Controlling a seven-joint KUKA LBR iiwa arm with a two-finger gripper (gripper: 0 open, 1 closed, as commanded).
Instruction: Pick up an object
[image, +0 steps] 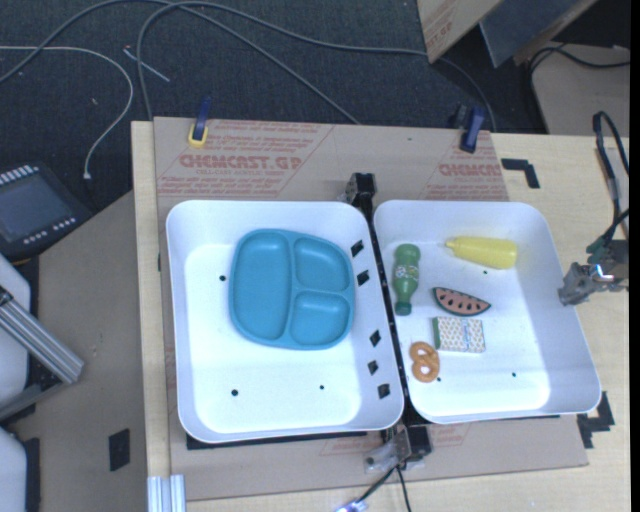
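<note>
Overhead slanted view of a bench bearing two shallow white bins set side by side on a brown board. Nearest the lower edge of the frame, in the right bin (560, 330), an orange pretzel-shaped toy (425, 361) lies close to the bin's left wall, with a small patterned square packet (461, 334) just beside it to the right. Above these rests a watermelon slice (461, 300), red with dark seeds, and to its left a green bottle (405, 277) lies lengthwise along the divider between the bins. Farthest up in this bin, a yellow oblong object (483, 252) lies crosswise near the upper wall. The left bin (200, 330) holds a blue divided plate (293, 288) with three compartments, lying flat in the bin's upper half. At the right edge of the frame, level with the middle of the right bin, the gripper (583, 283) hangs just outside the bin's right rim, apart from every object; whether its fingers are spread or closed cannot be told. Two blue clamps (201, 122) hold the board's upper edge.
</note>
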